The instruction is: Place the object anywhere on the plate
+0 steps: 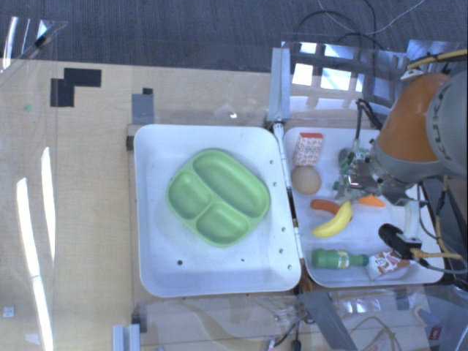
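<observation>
My claw (pixel 354 182) hangs just right of the banana (pixel 333 221), whose long axis slants up-right toward it; I cannot tell its state. Plate (pixel 217 196) lies far left.

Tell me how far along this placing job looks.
Done: nothing lies on the green plate in the left bin. In hand: the tool hangs over the right bin near the banana and carrot. Left: grasp an item, carry it over.
</observation>
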Action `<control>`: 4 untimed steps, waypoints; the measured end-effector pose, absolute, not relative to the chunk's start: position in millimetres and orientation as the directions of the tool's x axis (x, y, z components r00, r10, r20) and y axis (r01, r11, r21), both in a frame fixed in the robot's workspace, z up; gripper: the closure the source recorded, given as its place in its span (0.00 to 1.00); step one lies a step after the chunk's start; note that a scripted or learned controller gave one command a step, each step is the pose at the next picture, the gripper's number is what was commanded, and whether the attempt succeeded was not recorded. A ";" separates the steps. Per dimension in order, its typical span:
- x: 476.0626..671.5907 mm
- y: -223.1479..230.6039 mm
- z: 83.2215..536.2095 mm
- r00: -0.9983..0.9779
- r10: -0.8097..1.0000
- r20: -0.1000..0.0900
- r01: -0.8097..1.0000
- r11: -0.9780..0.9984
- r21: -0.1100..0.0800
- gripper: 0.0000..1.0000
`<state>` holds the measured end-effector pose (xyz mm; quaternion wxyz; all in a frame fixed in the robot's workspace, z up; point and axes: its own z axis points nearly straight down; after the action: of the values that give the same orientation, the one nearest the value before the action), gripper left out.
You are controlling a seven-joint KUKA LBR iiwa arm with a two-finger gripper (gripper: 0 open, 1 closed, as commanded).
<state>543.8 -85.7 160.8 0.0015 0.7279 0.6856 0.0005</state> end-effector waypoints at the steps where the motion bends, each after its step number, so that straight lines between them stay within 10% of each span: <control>1: 578.2 -34.3 185.0 0.149 0.989 0.000 0.989 -0.149 0.004 1.00; 2: 606.0 54.1 184.6 0.176 0.984 0.001 0.984 -0.176 0.003 1.00; 3: 532.2 127.4 241.4 0.155 0.988 0.003 0.988 -0.155 0.004 1.00; 4: 495.5 163.4 205.4 0.181 0.983 0.001 0.983 -0.181 0.000 1.00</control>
<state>495.5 163.4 205.4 -0.0001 0.7684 0.6399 0.0003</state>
